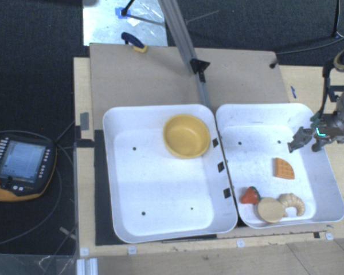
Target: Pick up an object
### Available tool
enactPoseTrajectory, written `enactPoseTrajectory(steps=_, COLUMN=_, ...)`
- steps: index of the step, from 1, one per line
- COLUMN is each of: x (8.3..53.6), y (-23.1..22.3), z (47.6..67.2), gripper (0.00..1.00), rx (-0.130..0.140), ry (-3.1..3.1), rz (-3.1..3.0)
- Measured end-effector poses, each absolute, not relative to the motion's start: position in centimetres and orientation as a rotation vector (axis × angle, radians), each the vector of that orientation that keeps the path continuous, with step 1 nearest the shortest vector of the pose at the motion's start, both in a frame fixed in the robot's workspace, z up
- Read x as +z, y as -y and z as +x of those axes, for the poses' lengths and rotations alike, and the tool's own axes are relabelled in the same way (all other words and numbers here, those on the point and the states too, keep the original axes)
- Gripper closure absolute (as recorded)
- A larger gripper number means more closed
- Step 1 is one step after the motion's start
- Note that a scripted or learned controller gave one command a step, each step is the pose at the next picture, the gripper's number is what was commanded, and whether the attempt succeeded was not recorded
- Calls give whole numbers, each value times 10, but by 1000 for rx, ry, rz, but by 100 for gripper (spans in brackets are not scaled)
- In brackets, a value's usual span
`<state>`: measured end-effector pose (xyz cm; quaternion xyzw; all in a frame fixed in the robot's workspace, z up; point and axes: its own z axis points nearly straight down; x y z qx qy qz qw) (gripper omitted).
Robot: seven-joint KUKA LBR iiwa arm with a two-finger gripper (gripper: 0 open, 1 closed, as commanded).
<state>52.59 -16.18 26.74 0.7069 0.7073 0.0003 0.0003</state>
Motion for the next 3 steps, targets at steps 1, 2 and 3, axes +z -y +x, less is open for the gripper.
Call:
enactPoseTrajectory(steps=1, x=267, y=162, z=526, gripper=0, rx=1, ry=-2222, rz=2220)
enactPoseTrajectory(steps=2, x=216, y=154, z=533, gripper=0, rx=-2, ry=-2224, rz=2222)
enactPoseTrajectory(steps=3, x=170, y=151, z=524, gripper=0, rx=-2, ry=-2223, rz=2223)
